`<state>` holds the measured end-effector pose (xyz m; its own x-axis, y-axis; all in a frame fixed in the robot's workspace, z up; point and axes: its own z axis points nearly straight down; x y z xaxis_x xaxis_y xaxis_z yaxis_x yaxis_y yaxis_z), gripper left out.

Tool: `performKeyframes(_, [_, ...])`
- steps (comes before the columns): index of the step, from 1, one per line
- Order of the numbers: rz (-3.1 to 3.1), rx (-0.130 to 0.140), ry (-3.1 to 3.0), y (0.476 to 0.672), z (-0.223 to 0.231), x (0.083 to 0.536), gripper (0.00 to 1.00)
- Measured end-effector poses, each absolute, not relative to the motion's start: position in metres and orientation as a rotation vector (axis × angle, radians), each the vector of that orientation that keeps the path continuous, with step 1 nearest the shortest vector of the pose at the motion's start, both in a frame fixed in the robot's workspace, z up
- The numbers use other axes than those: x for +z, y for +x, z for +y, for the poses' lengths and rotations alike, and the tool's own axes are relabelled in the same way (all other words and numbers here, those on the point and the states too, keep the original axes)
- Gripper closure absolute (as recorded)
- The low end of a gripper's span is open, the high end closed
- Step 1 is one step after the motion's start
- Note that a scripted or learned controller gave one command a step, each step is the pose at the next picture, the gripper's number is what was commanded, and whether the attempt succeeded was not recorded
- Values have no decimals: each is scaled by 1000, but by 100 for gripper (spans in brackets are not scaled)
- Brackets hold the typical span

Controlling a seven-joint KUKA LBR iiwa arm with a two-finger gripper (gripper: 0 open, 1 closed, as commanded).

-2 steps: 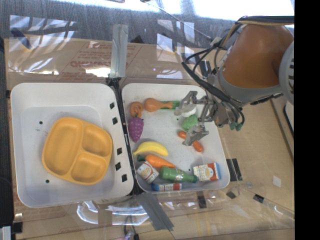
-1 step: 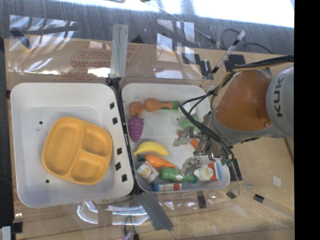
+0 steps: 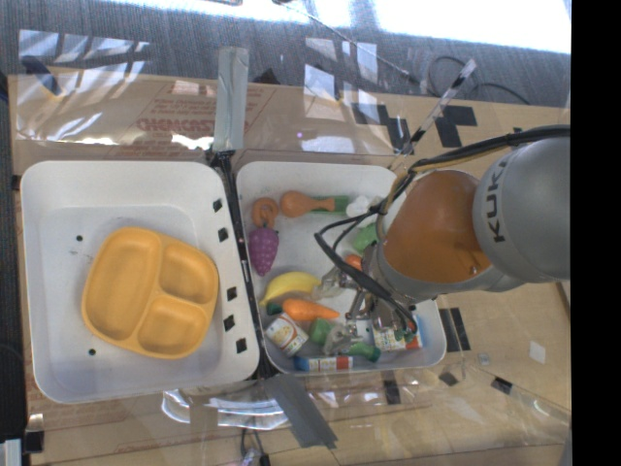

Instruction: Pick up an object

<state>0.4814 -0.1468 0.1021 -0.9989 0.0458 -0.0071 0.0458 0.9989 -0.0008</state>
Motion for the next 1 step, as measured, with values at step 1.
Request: performKeyframes(1, [3129, -4, 205, 582, -195, 167, 0])
